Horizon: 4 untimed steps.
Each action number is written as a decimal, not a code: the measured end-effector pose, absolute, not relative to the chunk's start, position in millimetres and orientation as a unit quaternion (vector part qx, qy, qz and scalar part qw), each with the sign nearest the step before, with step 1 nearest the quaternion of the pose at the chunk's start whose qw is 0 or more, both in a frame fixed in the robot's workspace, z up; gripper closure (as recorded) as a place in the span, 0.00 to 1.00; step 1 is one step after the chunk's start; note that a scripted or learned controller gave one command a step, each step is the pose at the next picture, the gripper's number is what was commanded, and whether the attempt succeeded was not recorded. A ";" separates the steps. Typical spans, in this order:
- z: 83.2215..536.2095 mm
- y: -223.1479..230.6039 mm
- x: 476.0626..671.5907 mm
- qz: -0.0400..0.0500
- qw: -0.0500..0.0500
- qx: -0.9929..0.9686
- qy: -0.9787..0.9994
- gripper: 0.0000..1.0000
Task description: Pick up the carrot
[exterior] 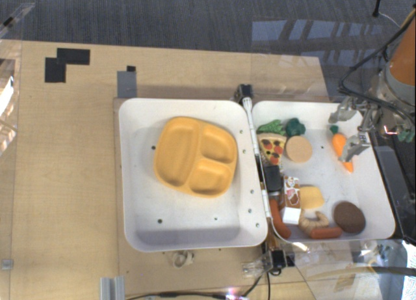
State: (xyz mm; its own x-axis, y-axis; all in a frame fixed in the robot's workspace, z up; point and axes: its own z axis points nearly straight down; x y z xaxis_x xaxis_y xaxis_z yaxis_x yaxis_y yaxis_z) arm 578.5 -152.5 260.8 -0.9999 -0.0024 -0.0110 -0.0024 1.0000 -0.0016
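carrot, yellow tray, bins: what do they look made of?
Carrot: likely moulded plastic toy, flat uniform orange with a green top.
Tray: probably plastic, matte yellow, soft rounded compartments, no glare.
Bins: look like smooth white plastic or painted sheet, with small dark dots that may be holes; can't tell which.

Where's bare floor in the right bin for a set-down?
Free: right bin centre, between round cracker, carrot and brown patty. Crowded: its left wall and near-left corner, from pizza slice to sausages.

I'm seeing smooth, matt white plastic on both bins (130, 181), a glossy-looking yellow plastic tray (195, 155), a pale, matt wood-grained bench top (58, 181), and rough grey carpet (195, 6) lying beyond.
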 end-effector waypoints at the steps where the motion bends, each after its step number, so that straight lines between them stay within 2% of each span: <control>1: 110.8 -205.1 604.7 0.001 0.000 0.113 0.994 0.00; 2: 130.9 -203.5 612.5 -0.001 0.012 0.108 0.994 1.00; 3: 91.2 -206.1 516.5 -0.004 0.010 -0.178 0.984 1.00; 4: 90.4 -205.7 516.4 -0.004 0.010 -0.179 0.984 0.00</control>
